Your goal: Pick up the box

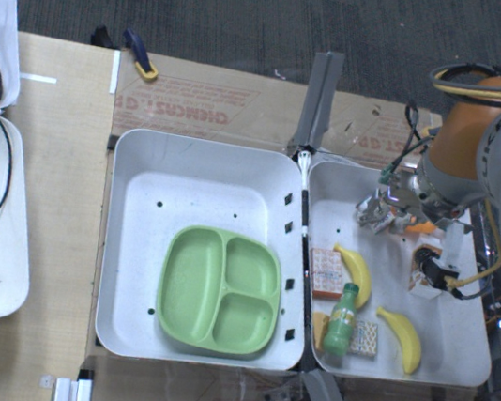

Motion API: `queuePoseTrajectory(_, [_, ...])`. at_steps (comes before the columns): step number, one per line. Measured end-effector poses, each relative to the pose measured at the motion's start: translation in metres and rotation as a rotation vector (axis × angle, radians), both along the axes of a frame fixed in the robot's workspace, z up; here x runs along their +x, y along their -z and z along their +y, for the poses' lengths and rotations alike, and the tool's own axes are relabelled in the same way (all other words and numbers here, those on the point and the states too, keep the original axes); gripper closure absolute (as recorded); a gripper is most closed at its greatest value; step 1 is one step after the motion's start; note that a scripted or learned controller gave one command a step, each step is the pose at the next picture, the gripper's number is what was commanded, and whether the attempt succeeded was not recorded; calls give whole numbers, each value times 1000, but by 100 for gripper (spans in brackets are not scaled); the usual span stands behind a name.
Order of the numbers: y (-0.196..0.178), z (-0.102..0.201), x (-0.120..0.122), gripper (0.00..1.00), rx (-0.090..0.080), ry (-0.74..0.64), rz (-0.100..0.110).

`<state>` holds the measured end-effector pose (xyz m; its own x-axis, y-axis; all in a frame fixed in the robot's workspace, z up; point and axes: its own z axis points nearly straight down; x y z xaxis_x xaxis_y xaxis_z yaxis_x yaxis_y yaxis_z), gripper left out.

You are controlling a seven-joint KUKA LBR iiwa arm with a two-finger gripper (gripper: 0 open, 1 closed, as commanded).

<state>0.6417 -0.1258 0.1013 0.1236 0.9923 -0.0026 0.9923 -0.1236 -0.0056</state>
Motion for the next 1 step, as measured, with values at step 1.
queuePoseTrajectory(1, [-26, -8, -10, 100, 2, -232, -5])
